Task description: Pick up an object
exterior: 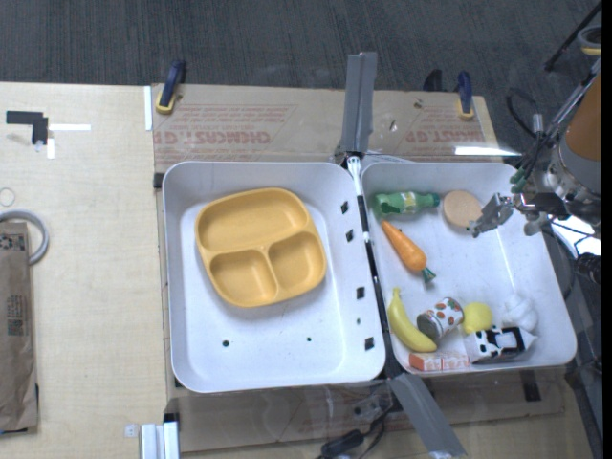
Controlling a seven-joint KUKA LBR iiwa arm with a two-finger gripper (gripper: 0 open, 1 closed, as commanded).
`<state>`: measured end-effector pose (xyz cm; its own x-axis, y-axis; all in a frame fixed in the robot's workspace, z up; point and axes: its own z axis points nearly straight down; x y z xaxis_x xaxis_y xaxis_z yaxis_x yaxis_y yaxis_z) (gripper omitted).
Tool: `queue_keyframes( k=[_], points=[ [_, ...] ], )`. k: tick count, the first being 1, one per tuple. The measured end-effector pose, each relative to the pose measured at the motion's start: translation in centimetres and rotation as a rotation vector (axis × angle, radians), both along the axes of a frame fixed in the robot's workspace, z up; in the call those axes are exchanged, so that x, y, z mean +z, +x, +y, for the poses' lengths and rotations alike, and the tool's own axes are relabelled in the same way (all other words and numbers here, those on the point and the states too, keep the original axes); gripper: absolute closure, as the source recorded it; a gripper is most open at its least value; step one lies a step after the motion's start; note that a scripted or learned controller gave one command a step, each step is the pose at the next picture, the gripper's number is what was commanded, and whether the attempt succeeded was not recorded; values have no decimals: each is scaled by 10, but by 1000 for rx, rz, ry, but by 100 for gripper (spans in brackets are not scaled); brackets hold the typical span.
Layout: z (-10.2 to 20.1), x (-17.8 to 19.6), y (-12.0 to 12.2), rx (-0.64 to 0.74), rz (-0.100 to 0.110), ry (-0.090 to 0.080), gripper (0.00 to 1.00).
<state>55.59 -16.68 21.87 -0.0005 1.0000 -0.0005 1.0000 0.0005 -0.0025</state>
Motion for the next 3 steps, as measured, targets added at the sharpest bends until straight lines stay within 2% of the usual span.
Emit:
queue_keyframes(
  k=[1, 2, 3],
  points=[
    [71, -72, -38, 110, 1, 1, 0],
    [69, -128, -6, 167, 1, 1, 0],
    [131, -28, -53, 32, -1, 0, 0]
  ],
)
